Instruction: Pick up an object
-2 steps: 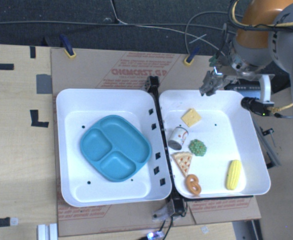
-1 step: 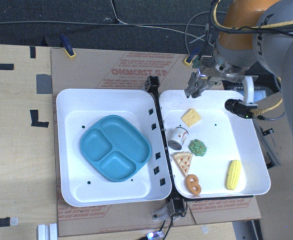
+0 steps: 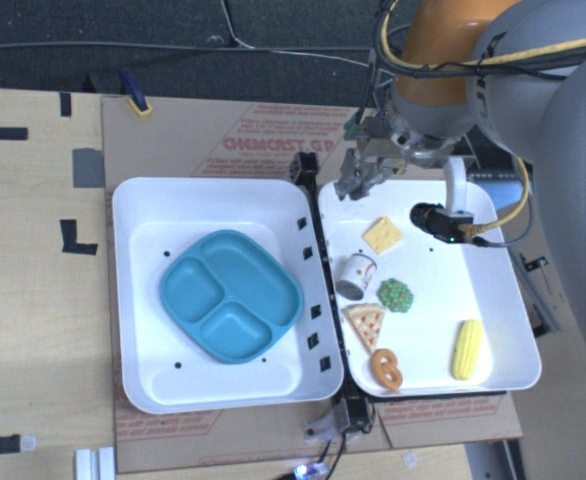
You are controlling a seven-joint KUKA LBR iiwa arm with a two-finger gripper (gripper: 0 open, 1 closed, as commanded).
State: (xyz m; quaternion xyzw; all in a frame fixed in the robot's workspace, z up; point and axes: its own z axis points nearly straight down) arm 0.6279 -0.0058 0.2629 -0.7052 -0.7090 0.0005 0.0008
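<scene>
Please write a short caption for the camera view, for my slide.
Gripper above right bin of toy food; blue tray in left bin.

A blue divided tray (image 3: 231, 294) lies left of the white mug (image 3: 354, 274); right of the mug are a pale yellow cheese square (image 3: 382, 235), green broccoli (image 3: 396, 295), yellow corn (image 3: 467, 349) and an orange-brown pretzel (image 3: 386, 368).
</scene>
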